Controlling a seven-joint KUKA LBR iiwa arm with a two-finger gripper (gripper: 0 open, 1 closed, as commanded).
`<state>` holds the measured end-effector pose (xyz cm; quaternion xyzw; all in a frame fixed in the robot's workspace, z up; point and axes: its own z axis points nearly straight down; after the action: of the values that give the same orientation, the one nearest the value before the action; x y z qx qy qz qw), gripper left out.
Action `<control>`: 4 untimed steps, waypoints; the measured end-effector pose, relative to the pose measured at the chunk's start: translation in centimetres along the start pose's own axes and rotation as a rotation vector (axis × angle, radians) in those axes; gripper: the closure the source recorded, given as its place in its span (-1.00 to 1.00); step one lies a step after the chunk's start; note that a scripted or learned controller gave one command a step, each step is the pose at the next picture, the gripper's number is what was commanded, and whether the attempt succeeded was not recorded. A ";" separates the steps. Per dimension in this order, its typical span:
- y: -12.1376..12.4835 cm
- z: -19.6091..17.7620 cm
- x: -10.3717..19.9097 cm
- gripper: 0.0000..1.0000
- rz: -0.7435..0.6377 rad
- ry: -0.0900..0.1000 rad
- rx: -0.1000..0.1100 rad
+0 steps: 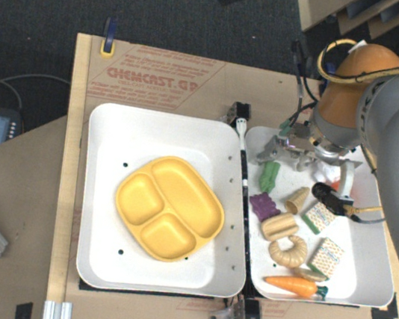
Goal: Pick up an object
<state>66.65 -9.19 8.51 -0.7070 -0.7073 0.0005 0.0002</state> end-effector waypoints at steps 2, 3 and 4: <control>0.1 -1.1 0.0 1.00 0.000 -0.001 -0.003; 0.0 -1.0 0.0 -1.00 0.000 -0.001 -0.002; -5.2 0.1 -2.8 -1.00 0.004 0.001 0.004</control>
<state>61.45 -12.00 8.39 -0.7084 -0.7058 0.0016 0.0021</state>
